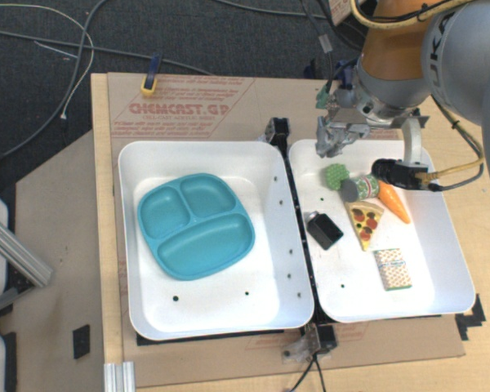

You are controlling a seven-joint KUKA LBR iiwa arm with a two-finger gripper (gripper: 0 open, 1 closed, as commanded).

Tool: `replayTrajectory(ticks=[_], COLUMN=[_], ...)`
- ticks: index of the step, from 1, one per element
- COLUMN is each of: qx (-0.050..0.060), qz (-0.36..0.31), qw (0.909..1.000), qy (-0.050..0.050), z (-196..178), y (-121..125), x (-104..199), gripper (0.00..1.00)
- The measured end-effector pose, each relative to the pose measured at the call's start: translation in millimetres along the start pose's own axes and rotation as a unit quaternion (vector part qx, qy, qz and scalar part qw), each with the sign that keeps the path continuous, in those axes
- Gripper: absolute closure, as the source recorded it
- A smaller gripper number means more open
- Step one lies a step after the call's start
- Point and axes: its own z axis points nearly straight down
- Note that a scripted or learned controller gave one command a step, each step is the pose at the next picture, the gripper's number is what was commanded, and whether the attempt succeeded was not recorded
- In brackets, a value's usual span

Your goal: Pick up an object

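The gripper (336,140) hung over the far end of the right bin (441,292), and from this slanted look down I could not tell how it was set, wide or narrow; nothing showed caught in it. Just below it, nearest of all, lay the small green bumpy toy (336,175), loose on the white floor. A little past that and to the gripper's near-right sat the grey and green can (358,189), touching or close to touching the orange carrot (394,202), which angled away toward the bin's right wall. Further toward the camera from the gripper came the pizza slice (365,221), the black block (324,229) off toward the divider, and furthest the patterned card packet (392,268). Well off to the gripper's other side, in the left bin (139,300), rested the teal divided plate (196,224), with 3 compartments.

My read was that the step in hand was choosing and lining up on 1 object, with the pick not yet made. The green toy looked the sensible target: closest under the tool and standing apart from its neighbours. To do it well, the arm would want to centre straight above it, come down vertically, and keep clear of the can beside it. The flat pizza slice and the packet looked harder to get under, so I would leave those
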Motion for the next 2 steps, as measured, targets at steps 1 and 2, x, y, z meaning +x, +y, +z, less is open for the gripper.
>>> replayTrajectory(ticks=[1, 2], qx=[0.0, 0.0], qz=[0.0, -0.001], qw=[1.0, 1.0], qy=[0.0, 0.0], z=[16, 15], y=[27, 40], x=[50, 98], gripper=[1.0, 1.0])
